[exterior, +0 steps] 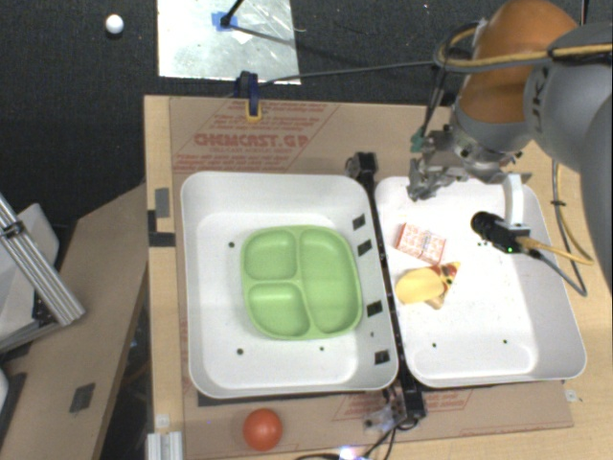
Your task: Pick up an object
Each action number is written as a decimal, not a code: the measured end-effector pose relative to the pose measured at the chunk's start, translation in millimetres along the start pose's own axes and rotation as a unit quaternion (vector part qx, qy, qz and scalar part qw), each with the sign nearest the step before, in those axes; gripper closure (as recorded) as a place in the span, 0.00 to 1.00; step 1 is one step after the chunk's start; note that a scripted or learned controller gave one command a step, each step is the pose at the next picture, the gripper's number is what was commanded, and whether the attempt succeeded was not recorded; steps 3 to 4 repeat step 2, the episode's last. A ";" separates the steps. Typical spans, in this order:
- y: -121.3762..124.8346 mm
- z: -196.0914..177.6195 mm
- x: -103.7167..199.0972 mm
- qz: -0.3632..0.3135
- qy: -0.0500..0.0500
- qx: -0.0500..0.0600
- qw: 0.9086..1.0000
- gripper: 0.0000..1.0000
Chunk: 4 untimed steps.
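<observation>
In the right bin (536,353) lie a small pink-and-white checked packet (420,243) and, just below it, a yellow rubber duck (424,286) with a red-orange beak. My gripper (422,188) hangs over the far left corner of that bin, above and behind the packet, with no object seen between its fingers. The grey arm with its orange band reaches in from the upper right.
The left bin (206,257) holds a green three-compartment tray (300,281). An orange ball (261,428) lies on the bench in front of the bins. Black clips line the divider between the bins. A foil sheet (228,27) lies at the back.
</observation>
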<state>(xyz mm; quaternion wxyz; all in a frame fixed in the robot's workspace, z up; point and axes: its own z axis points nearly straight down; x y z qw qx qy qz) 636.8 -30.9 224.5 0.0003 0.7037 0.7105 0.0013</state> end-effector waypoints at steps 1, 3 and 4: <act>-15.5 -8.5 52.5 0.000 0.000 0.001 1.000 1.00; -27.0 -16.5 105.1 0.000 0.001 0.001 1.000 1.00; -27.0 -16.5 105.1 0.000 0.001 0.001 1.000 1.00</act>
